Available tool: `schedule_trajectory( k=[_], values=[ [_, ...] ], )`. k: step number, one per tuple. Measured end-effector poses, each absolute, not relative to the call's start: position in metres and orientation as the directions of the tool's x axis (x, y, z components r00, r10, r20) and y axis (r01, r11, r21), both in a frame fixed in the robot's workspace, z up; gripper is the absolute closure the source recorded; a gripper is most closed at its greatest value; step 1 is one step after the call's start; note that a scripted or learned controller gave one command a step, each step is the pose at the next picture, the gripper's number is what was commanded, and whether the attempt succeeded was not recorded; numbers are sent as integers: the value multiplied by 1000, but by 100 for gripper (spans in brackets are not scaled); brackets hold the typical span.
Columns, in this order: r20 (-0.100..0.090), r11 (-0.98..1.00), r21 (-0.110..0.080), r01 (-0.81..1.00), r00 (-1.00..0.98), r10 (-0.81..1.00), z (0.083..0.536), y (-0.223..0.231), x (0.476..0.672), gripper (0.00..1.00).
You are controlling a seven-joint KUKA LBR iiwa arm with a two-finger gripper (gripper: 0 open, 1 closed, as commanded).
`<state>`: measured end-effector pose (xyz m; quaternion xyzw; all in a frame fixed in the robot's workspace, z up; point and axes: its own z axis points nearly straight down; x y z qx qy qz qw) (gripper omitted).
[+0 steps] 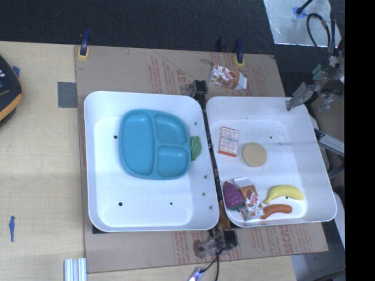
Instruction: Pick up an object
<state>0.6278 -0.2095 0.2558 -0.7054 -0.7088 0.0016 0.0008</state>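
1. The gripper hangs at the upper right corner of the right bin, just over its rim. At this slant I cannot tell whether it is released or clenched, and nothing is visible in it.
2. The task names no single object, so any item in the right bin will serve. All of them lie down and to the left of the gripper, toward the near half of the bin.
3. Nearest the gripper, by my judgement, is the round tan cookie, with the small red-and-white packet just beside it on the left.
4. Farther off, along the near edge, are the banana, long axis roughly left to right, the sausage just below it, a second printed packet, and a purple piece touching that packet.
5. Count in the right bin: one cookie, two packets, one banana, one sausage, one purple piece.
6. The left bin holds one blue divided plate and one green item at its right edge.
7. One more packet lies outside the bins, on the cardboard.
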Motion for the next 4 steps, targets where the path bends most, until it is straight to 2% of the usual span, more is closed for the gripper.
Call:
schedule_trajectory(
  k=[1, 2, 3, 4],
  values=[
    [0, 4, -6, 1000, -4, 1000, 148, -175, 594, 0],
    [-1, 6, -5, 1000, -6, 1000, 91, -140, 591, 0],
    [-2, 8, -5, 1000, -8, 1000, 102, -141, 591, 100],
    [1, 5, -2, 1000, -5, 1000, 192, -47, 601, 100]
  ],
)
